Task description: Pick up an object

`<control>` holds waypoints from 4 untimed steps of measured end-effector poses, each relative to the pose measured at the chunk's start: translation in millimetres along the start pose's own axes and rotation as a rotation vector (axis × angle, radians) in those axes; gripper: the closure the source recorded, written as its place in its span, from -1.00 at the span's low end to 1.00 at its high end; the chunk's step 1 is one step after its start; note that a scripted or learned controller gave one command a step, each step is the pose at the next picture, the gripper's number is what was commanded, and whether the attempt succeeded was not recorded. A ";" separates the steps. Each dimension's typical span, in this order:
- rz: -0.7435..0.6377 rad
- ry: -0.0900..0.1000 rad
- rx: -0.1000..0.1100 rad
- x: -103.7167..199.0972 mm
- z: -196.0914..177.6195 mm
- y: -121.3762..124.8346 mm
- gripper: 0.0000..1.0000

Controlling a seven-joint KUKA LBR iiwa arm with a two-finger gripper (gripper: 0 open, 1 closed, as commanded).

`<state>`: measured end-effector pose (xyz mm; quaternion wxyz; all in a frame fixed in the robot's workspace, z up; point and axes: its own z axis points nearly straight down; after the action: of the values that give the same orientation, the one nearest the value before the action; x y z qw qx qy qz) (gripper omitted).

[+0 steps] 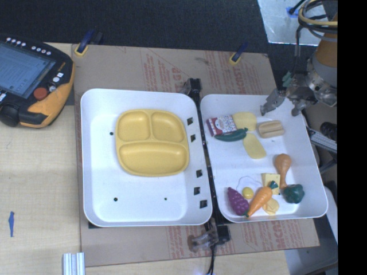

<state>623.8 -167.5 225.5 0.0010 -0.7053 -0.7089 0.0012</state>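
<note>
The right bin holds several toy foods. A red packet and a green chilli lie at its far left, with a pale yellow piece and a tan bread roll beside them. Nearer the front lie a drumstick, a carrot, purple grapes and a dark green broccoli. My gripper hangs over the bin's far right corner, just beyond the bread roll. It is open, with nothing between its fingers.
The left bin carries a yellow divided plate. A teach pendant lies on the bench at the far left. Clamps join the bins in the middle. Cables loop above the arm at the top right.
</note>
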 end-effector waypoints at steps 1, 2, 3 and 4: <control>-0.003 0.001 0.007 46.9 140.4 -38.4 -1.00; -0.004 0.000 -0.004 71.4 132.2 36.5 -1.00; -0.004 -0.001 0.000 69.0 121.3 34.0 1.00; -0.006 -0.001 0.002 69.2 121.7 33.9 -1.00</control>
<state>656.9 -98.3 103.7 0.0012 -0.7032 -0.7110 0.0020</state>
